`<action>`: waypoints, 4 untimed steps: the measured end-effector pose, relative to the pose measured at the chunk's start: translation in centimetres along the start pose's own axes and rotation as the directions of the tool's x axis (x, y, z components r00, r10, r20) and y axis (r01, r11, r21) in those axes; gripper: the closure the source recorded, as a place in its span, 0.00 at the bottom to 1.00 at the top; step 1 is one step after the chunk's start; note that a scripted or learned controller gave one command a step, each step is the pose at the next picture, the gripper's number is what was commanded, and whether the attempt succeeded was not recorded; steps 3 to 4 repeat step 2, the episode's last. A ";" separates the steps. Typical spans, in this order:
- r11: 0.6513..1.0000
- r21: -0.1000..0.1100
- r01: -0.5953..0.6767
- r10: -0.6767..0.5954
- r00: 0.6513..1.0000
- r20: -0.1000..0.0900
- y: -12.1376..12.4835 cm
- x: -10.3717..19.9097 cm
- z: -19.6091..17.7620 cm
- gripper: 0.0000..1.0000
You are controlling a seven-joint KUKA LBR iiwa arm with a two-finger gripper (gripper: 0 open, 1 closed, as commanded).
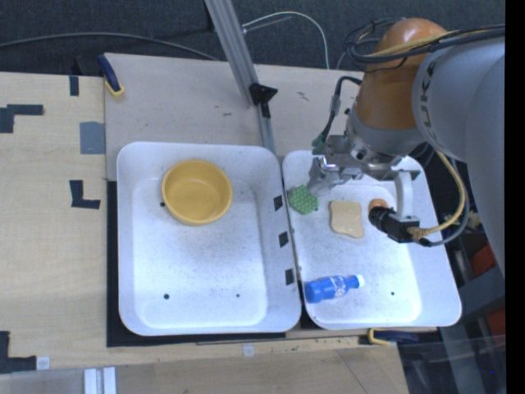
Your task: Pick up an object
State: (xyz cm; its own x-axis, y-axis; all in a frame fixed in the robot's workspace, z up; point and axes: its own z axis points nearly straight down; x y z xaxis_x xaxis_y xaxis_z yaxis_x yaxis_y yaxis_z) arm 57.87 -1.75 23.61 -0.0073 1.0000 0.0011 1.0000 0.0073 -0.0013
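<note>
Right bin, end effector low over the upper-left corner, beside the green object.

Green nubbly object [303, 200] lies at right bin's [435, 298] left wall, just below-left of the end effector [326, 173]; whether its grip is spread or closed, cannot tell. Tan flat bread-shaped piece [347, 218] just right of it. Blue bottle [331, 287], white cap, lies on its side near front. Yellow round bowl [197, 191] upright in left bin [131, 245].
</note>
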 end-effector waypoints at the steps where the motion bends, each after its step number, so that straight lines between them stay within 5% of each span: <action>1: 1.000 -0.001 0.000 0.000 1.000 -0.001 1.8 5.3 -0.5 1.00; 2: 1.000 0.000 0.000 0.000 1.000 -0.001 2.5 10.4 -1.0 1.00; 4: 1.000 0.000 0.000 0.000 1.000 -0.001 2.5 10.4 -1.0 1.00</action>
